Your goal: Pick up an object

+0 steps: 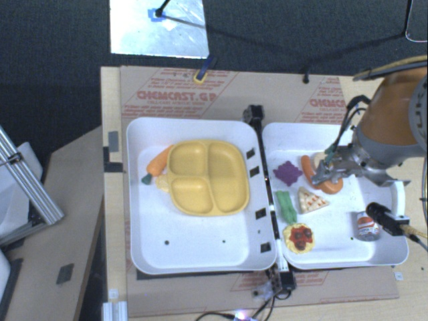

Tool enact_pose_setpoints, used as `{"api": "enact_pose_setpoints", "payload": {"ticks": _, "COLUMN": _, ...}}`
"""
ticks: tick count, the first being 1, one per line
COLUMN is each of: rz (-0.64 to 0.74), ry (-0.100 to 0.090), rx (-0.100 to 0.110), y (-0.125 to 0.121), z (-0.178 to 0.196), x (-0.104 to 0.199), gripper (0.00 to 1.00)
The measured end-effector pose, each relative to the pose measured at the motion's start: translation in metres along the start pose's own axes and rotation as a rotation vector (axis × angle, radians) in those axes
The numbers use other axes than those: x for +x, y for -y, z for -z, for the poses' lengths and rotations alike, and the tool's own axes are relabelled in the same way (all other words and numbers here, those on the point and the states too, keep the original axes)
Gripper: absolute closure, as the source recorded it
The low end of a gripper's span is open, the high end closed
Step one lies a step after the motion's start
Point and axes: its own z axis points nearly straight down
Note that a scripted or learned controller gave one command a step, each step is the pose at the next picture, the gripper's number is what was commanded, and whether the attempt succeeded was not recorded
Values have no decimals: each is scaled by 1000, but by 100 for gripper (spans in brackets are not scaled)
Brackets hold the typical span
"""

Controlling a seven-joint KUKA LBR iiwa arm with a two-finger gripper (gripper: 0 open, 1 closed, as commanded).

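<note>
Several toys lie in right bin (384,249). Gripper (326,172) lowered over orange piece (332,183), beside sausage (307,168); jaw state cannot be told. One item should be isolated, jaws centred before closing.

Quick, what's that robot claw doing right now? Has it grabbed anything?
Gripper: low over the orange food piece in the right bin; whether it is open, closed or holding anything cannot be told.

1. Cardboard sheet (174,89) with red print under my two white bins (144,249).
2. Shiny plate (157,19) on dark carpet (53,59) up top.
3. Metal frame (20,179) at left.
</note>
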Motion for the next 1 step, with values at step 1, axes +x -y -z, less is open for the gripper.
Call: {"api": "enact_pose_setpoints", "payload": {"ticks": 1, "rz": 0, "ry": 0, "rx": 0, "y": -2, "z": 45, "x": 0, "gripper": 100}}
